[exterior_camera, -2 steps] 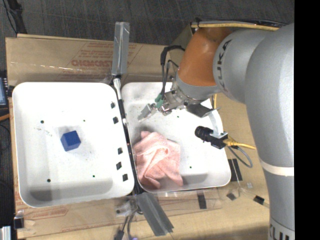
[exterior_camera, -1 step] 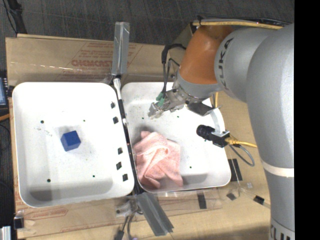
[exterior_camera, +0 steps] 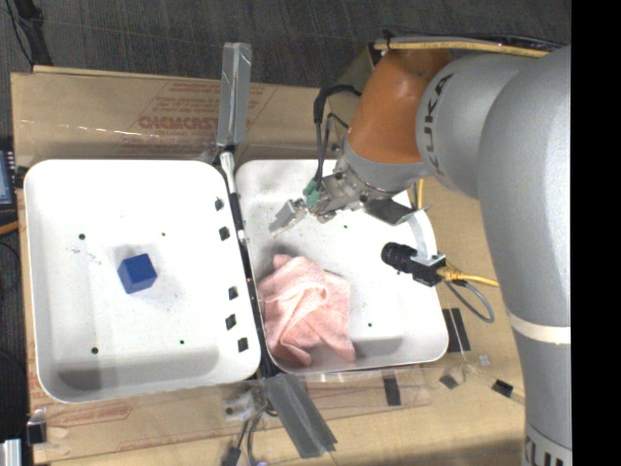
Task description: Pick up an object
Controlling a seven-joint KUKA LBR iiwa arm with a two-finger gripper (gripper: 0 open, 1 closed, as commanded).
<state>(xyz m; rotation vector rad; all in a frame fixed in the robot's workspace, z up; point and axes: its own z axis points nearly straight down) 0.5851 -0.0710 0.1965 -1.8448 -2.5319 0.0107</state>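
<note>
Gripper (exterior_camera: 296, 211) over right bin (exterior_camera: 427, 343), can't tell finger state. Pink cloth (exterior_camera: 306, 309) just below it, blue cube (exterior_camera: 138, 272) in left bin (exterior_camera: 58, 183). Risk: cloth slips from a shallow pinch

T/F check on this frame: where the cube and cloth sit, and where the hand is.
1. The small blue cube lies in the left white bin. True.
2. The crumpled pink cloth lies in the left bin. False: it lies in the right white bin.
3. The hand is over the right bin, above the cloth in the picture. True.
4. The hand holds the cube. False: the cube sits alone in the other bin.
</note>
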